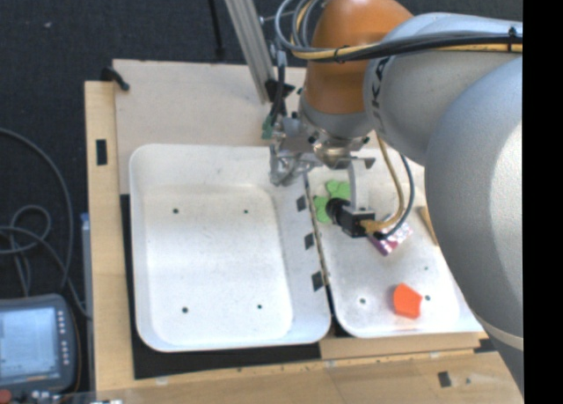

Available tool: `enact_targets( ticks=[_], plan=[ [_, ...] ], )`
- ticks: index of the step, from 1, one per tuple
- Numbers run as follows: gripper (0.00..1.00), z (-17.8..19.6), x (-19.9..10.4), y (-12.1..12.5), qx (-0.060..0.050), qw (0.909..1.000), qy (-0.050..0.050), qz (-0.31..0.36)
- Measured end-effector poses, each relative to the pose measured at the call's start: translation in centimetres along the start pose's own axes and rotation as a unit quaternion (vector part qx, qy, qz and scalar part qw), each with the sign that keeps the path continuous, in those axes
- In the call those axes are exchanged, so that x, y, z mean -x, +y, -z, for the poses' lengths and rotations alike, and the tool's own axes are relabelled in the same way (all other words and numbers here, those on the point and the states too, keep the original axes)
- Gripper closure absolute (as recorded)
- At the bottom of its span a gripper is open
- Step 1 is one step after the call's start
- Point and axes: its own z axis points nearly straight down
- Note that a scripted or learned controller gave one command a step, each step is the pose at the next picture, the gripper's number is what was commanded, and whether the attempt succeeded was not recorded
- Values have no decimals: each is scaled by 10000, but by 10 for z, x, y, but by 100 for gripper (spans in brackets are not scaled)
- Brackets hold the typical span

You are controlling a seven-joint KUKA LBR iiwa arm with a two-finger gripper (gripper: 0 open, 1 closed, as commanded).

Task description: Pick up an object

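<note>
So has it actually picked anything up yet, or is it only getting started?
Nothing looks lifted yet. The arm is over the right bin, its gripper low near the far end of the divider between the bins. A green object lies just beside it, an orange block sits near the front, and a small purple-and-white piece lies between; none is visibly gripped. Grasping and lifting are left.

Two bins side by side on bench [106, 244]: left bin [211, 244]; right bin [369, 305], holding block [405, 300] near front.
</note>
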Motion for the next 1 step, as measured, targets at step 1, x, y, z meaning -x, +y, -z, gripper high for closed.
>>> enact_targets(
  ticks=[1],
  plan=[
    [0,0,5,-1,-12,10000,-18,-18]
  ],
)
